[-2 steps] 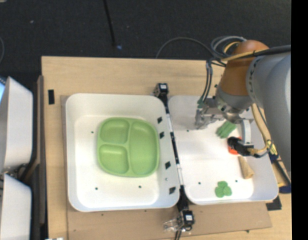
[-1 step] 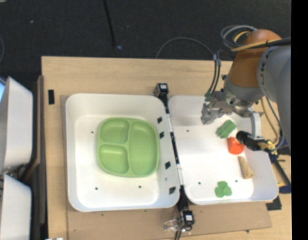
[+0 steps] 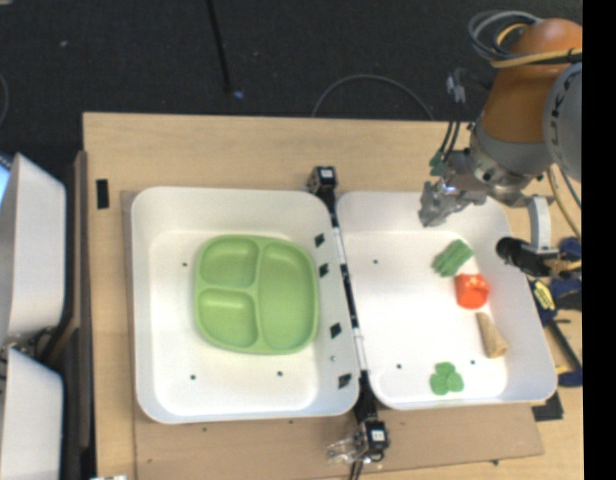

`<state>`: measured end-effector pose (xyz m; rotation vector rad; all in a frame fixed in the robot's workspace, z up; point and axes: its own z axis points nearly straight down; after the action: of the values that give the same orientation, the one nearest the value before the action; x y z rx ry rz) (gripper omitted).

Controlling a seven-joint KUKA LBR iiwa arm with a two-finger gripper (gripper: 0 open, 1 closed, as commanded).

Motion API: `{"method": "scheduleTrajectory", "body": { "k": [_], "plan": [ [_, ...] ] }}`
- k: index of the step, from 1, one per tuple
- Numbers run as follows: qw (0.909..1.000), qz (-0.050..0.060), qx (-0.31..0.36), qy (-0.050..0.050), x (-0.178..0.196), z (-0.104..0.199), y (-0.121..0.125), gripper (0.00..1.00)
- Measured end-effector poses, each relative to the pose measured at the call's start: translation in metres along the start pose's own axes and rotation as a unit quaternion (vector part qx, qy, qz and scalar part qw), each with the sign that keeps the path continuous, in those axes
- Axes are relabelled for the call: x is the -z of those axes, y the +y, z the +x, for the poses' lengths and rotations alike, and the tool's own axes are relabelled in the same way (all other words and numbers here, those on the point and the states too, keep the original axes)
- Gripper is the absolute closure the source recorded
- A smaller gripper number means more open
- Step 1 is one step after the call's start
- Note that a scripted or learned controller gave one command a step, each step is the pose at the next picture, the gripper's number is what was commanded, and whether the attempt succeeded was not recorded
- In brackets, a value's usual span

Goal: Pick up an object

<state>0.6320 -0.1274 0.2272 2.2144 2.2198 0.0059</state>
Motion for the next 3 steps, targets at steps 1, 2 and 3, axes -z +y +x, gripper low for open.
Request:
{"method": "scheduleTrajectory", "body": {
  "k": [1,2,3],
  "plan": [
    [1.0000,-0.001,0.000,0.000,0.055,0.000,0.012,1.00],
    [1.0000,0.003,0.001,0.001,0.054,0.042,0.011,1.00],
    [1.0000,0.004,0.002,0.001,0.040,0.102,0.014,1.00]
  ]
}}
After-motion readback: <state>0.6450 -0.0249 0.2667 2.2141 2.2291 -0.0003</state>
